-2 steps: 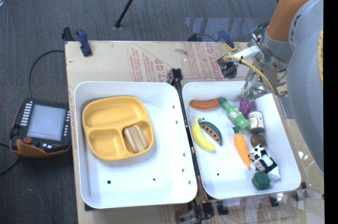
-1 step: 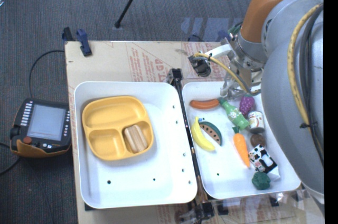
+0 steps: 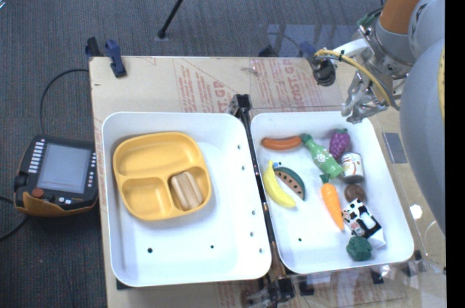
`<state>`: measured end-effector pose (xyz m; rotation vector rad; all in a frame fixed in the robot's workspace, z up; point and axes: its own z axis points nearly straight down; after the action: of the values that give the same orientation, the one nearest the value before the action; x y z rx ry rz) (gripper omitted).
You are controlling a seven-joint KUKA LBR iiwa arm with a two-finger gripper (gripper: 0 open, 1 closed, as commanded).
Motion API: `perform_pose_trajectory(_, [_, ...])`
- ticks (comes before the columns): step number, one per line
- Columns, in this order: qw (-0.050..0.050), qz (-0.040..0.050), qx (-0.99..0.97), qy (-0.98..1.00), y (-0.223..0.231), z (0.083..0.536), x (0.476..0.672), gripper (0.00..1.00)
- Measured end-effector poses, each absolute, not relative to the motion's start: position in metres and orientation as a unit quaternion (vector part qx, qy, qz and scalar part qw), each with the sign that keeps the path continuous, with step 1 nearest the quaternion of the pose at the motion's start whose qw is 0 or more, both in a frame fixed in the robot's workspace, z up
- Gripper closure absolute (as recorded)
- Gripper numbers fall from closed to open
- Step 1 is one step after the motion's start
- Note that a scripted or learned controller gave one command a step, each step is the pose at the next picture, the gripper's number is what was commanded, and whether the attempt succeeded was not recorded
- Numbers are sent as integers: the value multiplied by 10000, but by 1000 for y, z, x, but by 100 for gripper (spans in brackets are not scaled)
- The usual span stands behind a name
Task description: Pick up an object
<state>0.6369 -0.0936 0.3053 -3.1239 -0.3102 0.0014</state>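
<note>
The gripper (image 3: 361, 104) hangs just above the far right corner of the right bin (image 3: 312, 256), over its rim, and nothing is between its fingers. Whether those fingers are spread or pressed together I cannot tell; they are small and blurred against the arm.

All the candidates lie toward the near side from it, inside that bin. Closest are the grapes (image 3: 339, 142), just below the gripper in the view, with a small can (image 3: 352, 165) beside them. The green bottle (image 3: 320, 156) lies a little to the left, its long axis slanting from far-left to near-right. The sausage (image 3: 282, 143) lies crosswise, further left. The carrot (image 3: 332, 204) and banana (image 3: 278, 187) lie nearer the front.

So the move probably turns on a short travel toward the near side and down to the grapes.

The left bin (image 3: 145, 263) holds a yellow tray (image 3: 145, 154).
</note>
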Motion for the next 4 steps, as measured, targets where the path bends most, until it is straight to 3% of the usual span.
perform_pose_trajectory(1, [33,51,-9949,-1008,-82,256,638,100])
perform_pose_trajectory(2, [1,30,-9954,-955,-214,273,617,100])
perform_pose_trajectory(4, [35,24,-9948,-1019,-62,248,622,100])
